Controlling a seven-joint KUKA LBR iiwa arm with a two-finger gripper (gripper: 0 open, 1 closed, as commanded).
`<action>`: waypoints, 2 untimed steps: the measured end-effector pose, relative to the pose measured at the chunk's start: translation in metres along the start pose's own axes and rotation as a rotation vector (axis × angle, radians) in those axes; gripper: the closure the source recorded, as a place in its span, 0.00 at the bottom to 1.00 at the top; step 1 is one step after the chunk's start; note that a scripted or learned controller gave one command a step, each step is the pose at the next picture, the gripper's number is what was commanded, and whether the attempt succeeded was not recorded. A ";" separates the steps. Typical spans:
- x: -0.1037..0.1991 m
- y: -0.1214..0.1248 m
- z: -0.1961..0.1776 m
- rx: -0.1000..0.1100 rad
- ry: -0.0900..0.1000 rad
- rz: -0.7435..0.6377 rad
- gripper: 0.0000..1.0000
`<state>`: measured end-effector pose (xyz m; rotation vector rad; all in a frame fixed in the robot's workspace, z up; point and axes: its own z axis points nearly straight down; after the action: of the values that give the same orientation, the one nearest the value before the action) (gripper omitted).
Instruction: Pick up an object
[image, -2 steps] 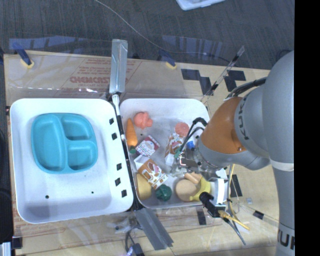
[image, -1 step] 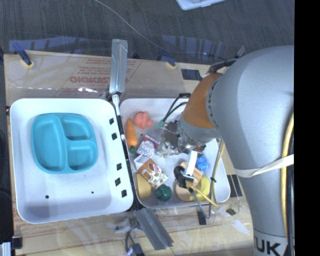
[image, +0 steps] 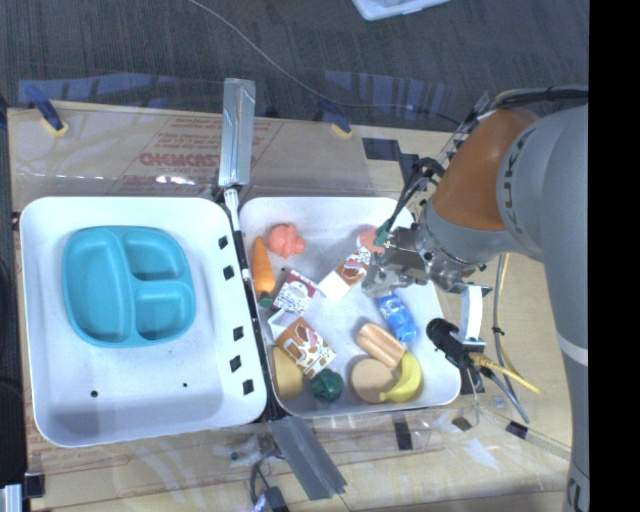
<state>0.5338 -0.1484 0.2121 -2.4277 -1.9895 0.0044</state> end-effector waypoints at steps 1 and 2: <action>-0.042 -0.029 0.117 -0.006 0.007 0.590 0.00; -0.041 -0.028 0.110 0.001 0.008 0.582 1.00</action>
<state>0.4974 -0.1829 0.1026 -2.8924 -1.2074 -0.0030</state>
